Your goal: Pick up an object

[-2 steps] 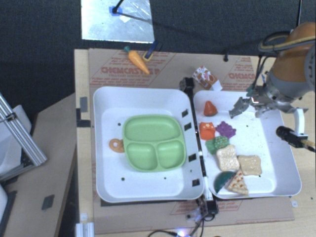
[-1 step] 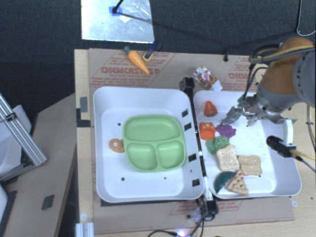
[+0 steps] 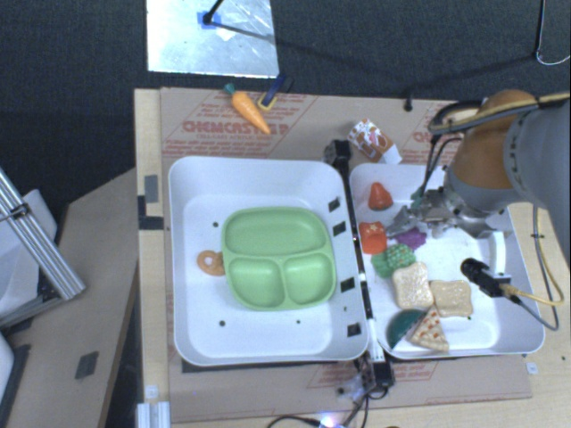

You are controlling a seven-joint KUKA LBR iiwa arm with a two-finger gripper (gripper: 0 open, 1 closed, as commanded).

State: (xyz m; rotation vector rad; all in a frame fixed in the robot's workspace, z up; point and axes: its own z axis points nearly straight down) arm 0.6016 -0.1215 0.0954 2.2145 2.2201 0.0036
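The right bin holds several toy foods. Among them are a red cone-shaped piece, an orange-red block, a purple piece, a green broccoli-like piece, two toast slices, a pizza slice and a dark teal piece. My gripper hangs low over the bin's upper middle, just above the purple piece and right of the red cone. I see nothing held in it.
The left bin holds a green divided plate and a small orange ring. Behind the bins lie a toy carrot, a small wrapped packet and a foil sheet.
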